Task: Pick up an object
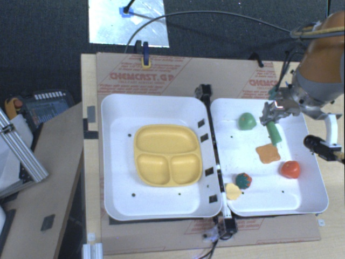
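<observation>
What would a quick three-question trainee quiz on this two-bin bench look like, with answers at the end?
1. True or false: the yellow tray lies in the left bin.
2. Which lies nearest the gripper? A) red ball B) green stick C) yellow piece
3. Fill in: the green ball lies in the ___ bin.

Key: 1 true; 2 B; 3 right.

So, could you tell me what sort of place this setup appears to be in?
Probably a robotics lab bench for grasping trials: two white bins sit on a board, toy items like the yellow tray lie inside, and a grey robot arm reaches in.
</observation>
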`<state>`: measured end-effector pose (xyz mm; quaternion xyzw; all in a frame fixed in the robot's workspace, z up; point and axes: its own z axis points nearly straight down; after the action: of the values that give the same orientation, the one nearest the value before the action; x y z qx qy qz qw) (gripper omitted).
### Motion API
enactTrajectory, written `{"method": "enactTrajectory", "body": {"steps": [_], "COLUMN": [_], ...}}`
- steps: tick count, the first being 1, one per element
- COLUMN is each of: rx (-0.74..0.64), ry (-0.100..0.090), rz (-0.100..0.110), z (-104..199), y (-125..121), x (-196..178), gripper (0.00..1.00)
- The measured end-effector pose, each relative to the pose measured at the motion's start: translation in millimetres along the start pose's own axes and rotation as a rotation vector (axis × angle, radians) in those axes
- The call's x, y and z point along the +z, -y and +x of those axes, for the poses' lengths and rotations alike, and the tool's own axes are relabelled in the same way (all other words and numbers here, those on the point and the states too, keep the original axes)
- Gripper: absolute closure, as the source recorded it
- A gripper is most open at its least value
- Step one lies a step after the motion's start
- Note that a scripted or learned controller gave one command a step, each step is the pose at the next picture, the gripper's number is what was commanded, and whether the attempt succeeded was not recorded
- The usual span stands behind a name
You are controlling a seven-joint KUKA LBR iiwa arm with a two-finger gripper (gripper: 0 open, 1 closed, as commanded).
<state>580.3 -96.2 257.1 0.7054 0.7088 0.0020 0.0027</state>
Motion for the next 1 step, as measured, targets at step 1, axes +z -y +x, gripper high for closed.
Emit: {"method": "enactTrajectory", "body": {"steps": [1], "rx": [-0.004], "ry": [-0.002], "rz": [0.005], "z": [51.2], "y": [4.1], "x": [-4.1], "gripper": [1.00]}}
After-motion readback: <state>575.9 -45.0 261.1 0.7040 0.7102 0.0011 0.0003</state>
